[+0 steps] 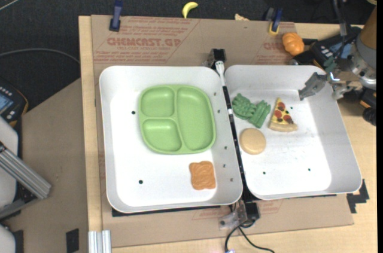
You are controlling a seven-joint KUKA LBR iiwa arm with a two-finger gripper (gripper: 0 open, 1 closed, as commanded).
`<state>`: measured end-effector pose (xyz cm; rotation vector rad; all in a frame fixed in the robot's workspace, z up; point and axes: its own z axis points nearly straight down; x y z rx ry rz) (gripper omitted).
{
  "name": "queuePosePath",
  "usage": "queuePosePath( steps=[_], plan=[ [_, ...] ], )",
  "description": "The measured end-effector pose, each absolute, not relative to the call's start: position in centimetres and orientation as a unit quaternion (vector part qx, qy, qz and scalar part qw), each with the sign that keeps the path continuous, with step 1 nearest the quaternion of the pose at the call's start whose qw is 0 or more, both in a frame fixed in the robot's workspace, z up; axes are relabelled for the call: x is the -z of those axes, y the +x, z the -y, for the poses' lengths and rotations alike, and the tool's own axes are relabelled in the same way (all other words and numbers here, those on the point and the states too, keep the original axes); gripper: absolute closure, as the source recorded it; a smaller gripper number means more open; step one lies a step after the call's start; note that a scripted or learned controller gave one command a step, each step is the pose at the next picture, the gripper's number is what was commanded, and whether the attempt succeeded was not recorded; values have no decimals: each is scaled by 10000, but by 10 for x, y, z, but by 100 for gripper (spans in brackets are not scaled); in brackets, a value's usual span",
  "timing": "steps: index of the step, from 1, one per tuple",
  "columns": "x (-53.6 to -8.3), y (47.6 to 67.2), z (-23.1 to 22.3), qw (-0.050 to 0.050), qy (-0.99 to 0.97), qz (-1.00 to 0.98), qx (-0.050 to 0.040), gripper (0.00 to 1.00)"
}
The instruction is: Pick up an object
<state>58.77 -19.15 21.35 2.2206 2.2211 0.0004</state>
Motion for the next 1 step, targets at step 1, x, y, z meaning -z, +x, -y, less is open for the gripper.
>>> queuePosePath(
  steps=[1],
  plan=[
    [-106, 601, 137, -54, 7053, -7089, 16, 0]
  ],
)
